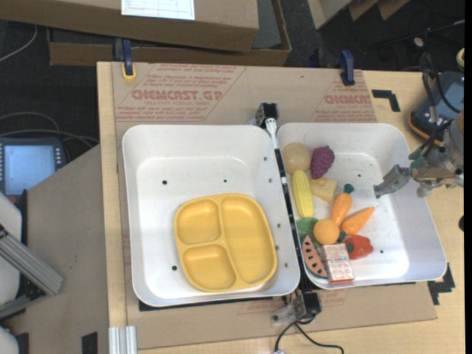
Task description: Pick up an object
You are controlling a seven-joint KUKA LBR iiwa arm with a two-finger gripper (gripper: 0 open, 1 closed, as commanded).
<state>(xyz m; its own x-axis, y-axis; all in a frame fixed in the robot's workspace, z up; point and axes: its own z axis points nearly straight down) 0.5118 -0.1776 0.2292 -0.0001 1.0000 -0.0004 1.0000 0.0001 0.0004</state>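
The right bin [413,264] holds a pile of toy foods along its left side: a beige round piece [296,155], purple grapes [321,162], a corn cob [302,192], a yellow cheese wedge [324,191], two carrots [340,206] [358,218], an orange [326,231], a red piece [360,247], a watermelon slice [313,257] and a small red-and-white box [338,262]. My gripper [386,185] hangs over the right half of this bin, to the right of the carrots and apart from them. I see nothing in it.
The left bin [147,168] bears a yellow divided plate [223,240]. The rims of the two bins meet in a ridge [282,190] right beside the corn. Blue clamps [346,68] pin the cardboard sheet under the bins at the back.
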